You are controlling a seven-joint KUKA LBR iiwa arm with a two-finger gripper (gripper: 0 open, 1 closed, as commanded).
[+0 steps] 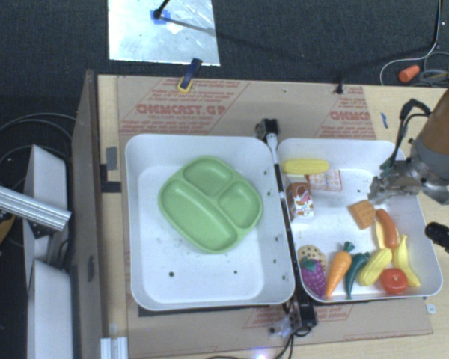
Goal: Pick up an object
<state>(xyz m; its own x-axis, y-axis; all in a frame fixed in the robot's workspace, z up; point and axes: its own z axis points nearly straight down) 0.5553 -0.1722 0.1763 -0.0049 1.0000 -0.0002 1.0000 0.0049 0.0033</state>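
The right bin (344, 152) holds many toy foods. A yellow piece (305, 167) and a pink box (326, 179) lie at its back left. A small carton (301, 201) stands by the left wall. An orange wedge (362, 214) and an orange-red sausage (388, 229) lie mid-right. A carrot (338, 270), purple grapes (313, 275), a green pepper (358, 263), a banana (402, 257) and a tomato (394, 280) crowd the front. My gripper (383, 188) hangs over the bin's right side, just behind and right of the orange wedge, with nothing seen in it.
The left bin (157, 275) holds a green divided plate (209, 203). A black divider clip (269, 130) sits between the bins at the back. The grey and orange arm (443, 137) comes in over the right rim. Cables (426, 69) lie behind the bench.
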